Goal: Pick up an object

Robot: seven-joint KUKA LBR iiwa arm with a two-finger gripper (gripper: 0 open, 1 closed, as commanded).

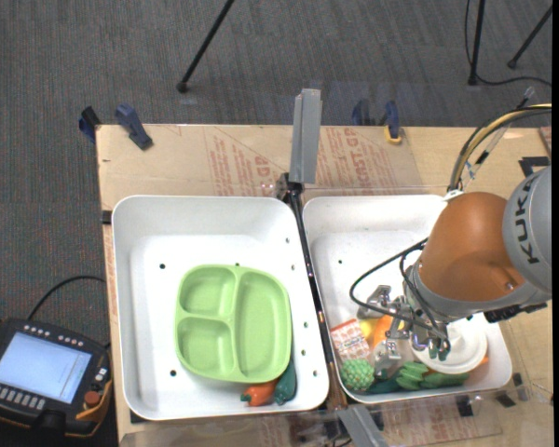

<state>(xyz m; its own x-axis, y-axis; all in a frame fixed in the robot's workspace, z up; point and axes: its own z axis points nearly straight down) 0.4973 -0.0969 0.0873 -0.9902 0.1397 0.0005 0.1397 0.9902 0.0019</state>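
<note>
My gripper [412, 340] hangs low in the right bin [354, 240], over a heap of small toys at its front edge. Beneath it lie an orange piece [377, 327], a red and white packet [350, 341], a green knobbly ball [358, 373], a green pod-shaped toy [412, 377] and a white round lid [461, 352]. The orange wrist band and cables hide the fingers from above. In the left bin a green divided plate [233, 322] rests, with an orange and green carrot toy [265, 392] at its front edge.
The left bin [149, 250] and right bin meet at a narrow ridge in the middle. A grey upright post [306, 138] stands behind them. A teach pendant [42, 371] lies off the bench at the lower left. Clamps sit on the bench's far edge.
</note>
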